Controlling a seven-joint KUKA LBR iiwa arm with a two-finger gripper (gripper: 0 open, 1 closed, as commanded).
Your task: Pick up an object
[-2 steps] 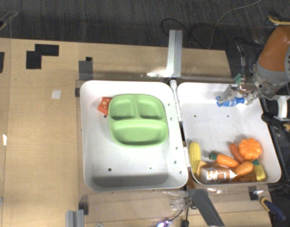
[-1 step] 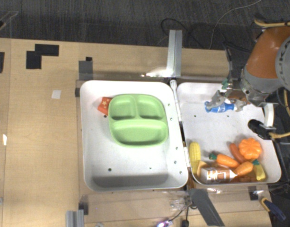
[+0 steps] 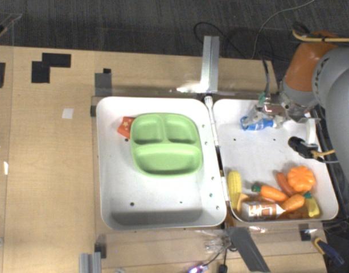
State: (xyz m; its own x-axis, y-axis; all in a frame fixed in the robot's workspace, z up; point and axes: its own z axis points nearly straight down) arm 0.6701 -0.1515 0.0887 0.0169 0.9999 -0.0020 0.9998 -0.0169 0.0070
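On your wooden desk before dark carpet, two white bins: one green tray left; right, your pincer, far side, clasps a blue object.

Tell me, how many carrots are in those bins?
2, both in the right bin near its front: one carrot beside the pumpkin, another just right; more may be hidden.
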